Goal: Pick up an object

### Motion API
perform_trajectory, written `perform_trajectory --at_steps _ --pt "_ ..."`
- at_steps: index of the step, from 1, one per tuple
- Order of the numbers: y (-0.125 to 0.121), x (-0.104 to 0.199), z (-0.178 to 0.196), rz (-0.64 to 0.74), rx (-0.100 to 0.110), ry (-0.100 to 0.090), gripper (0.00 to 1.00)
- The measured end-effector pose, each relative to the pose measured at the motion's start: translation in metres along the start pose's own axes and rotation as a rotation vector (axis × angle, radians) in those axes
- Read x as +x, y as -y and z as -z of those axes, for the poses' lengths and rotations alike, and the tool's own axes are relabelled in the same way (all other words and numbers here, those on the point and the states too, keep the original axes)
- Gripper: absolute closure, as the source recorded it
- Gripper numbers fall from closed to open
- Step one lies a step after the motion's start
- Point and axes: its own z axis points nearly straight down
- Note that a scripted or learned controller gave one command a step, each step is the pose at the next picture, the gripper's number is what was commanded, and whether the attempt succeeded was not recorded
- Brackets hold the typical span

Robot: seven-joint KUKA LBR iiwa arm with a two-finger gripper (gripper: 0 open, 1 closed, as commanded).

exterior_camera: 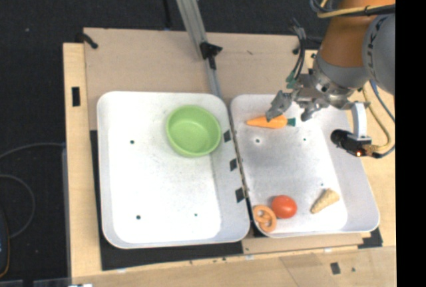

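Note:
An orange toy carrot (265, 122) with a green tip lies near the far edge of the right bin (299, 166). My gripper (293, 108) hangs just above and behind it, open, with one finger (279, 104) over the carrot's middle and the other (309, 112) off to its right. Nothing is between the fingers. At the bin's near edge lie a red tomato (284, 206), an orange pretzel-like piece (265, 218) and a tan cone-shaped wedge (325, 200).
A green bowl (193, 131) sits in the far part of the left bin (133, 192). A grey metal pole (190, 12) slants over the bench behind the bins. The arm's black cable and fitting (353, 141) hang over the right bin's right side.

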Motion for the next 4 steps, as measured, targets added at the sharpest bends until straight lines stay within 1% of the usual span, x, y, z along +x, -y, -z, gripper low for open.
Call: perform_trajectory --at_steps 1,2,3,4 --pt "0.0 0.0 0.0 0.0 0.0 0.0 0.0" --pt "-0.002 -0.007 -0.044 -0.005 0.005 0.002 0.0" --pt "-0.005 -0.017 -0.092 -0.005 0.005 0.003 0.0" --pt "-0.005 -0.019 -0.121 -0.007 0.003 0.003 0.0"
